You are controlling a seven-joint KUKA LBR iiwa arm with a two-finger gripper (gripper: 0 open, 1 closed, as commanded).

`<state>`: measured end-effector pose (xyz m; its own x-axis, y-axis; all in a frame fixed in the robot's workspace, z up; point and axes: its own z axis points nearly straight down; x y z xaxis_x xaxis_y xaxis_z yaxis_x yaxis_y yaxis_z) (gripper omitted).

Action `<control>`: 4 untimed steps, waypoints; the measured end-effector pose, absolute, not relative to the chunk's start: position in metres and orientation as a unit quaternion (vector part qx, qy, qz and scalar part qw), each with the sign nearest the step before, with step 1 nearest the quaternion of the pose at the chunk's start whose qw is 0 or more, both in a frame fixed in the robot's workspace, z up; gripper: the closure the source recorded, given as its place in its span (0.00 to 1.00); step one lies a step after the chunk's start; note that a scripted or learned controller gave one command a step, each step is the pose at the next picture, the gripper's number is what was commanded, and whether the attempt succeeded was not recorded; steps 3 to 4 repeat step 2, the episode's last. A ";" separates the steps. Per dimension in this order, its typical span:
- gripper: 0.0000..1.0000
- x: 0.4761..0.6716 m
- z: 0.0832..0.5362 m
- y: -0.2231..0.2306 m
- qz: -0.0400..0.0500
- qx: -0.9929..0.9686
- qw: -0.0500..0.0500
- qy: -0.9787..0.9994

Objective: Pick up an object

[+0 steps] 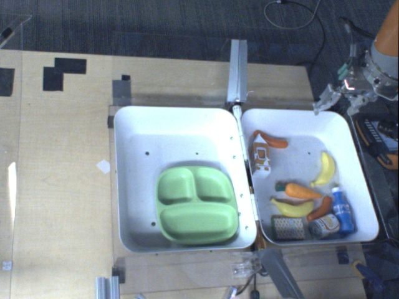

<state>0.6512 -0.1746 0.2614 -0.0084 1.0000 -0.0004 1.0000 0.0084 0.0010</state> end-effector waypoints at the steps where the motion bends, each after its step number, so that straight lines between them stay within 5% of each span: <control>1: 0.00 0.580 0.108 -0.198 0.000 0.676 0.000 0.737; 2: 0.00 0.557 0.088 -0.191 0.003 0.705 0.005 0.709; 4: 0.00 0.557 0.088 -0.191 0.003 0.705 0.005 0.709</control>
